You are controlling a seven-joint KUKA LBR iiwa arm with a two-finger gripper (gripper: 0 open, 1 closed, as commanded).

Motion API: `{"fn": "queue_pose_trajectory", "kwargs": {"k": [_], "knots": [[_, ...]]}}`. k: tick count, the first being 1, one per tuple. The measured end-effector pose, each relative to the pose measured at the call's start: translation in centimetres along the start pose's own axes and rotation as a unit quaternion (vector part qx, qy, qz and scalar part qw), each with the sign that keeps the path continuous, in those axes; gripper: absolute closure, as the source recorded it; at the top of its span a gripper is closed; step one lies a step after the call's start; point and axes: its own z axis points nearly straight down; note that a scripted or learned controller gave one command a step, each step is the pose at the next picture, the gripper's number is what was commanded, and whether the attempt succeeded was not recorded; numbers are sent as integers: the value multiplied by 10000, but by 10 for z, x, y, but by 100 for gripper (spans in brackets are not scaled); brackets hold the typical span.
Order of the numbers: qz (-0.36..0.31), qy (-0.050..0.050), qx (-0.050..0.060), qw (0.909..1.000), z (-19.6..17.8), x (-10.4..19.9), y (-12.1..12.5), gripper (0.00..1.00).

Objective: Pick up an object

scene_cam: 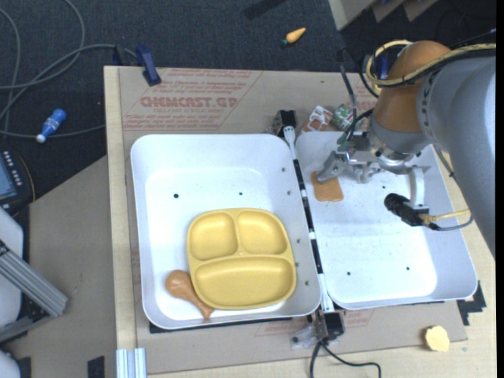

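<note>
The left bin [150,211] holds a yellow divided plate [240,258], which lies in its front half. A tan toy drumstick [185,288] lies at the plate's front left corner, its thin end tucked under the plate's rim. The right bin [394,274] is touching the left one along their shared edge. A flat orange piece [328,189] lies in it near its back left corner, close to the wall it shares with the left bin. Nothing else lies near this piece in the bin.

Outside the bins, a crumpled wrapper [331,118] sits on the bench [197,93] just behind the right bin. A black clip [285,120] sits where the two bins meet at the back, and a blue clip [147,64] is at the bench's back left edge. A small yellow lump [437,338] lies on the bench beyond the right bin's front right corner. On the dark floor there are a blue bottle [53,123] to the left and a small orange bit [295,35] at the back.

The gripper [346,168] is low over the back left part of the right bin, just behind the flat orange piece and meeting its top edge in this view. I cannot tell whether it is open or closed, or whether it touches the piece.

The arm [465,109] comes in from the right, with its orange band [405,85] above the wrist and the wrist pointing down into the bin.
</note>
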Motion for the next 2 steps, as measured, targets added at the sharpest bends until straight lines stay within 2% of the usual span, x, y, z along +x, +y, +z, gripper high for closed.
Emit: {"fn": "queue_pose_trajectory", "kwargs": {"k": [2], "knots": [[14,-2,-6,10000,-1,-2,-49,0]]}}
